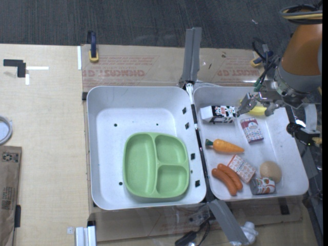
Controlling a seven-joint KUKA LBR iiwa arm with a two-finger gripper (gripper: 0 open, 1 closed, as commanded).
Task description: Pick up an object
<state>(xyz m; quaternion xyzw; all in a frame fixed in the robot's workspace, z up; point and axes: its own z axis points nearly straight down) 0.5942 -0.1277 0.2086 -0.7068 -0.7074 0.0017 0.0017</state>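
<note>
A green divided plate (156, 165) with three compartments lies in the left white bin (97, 137), toward its near right corner. A blue-handled clamp with a yellow tip (92, 46) stands at the far edge of the brown cardboard sheet (138, 65). On the wooden bench (41, 117), a black L-shaped mark (15, 66) sits far left, what may be a tape roll (4, 130) below it

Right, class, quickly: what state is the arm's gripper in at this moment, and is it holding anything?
Gripper: over the back of the right bin, beside a yellow object; open or closed cannot be told, and no hold is visible.
</note>
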